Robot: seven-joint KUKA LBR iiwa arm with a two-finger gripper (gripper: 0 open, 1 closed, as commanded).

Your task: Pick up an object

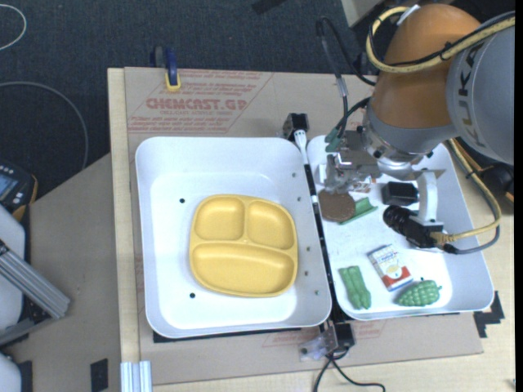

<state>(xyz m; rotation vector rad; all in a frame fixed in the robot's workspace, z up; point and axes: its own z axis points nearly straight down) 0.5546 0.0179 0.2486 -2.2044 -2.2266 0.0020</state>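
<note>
Bench with two white bins: gripper [345, 174] low in right bin [478, 284] over brown flat piece [336, 207], finger state unclear, nothing visibly held; yellow divided plate [243, 245] in left bin, pick not done.

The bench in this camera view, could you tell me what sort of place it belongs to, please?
Probably a robotics lab's grasping test station: a KUKA arm reaches over two white bins, toy foods lie in the right one, a yellow divided plate in the left, with loose cables around.
</note>
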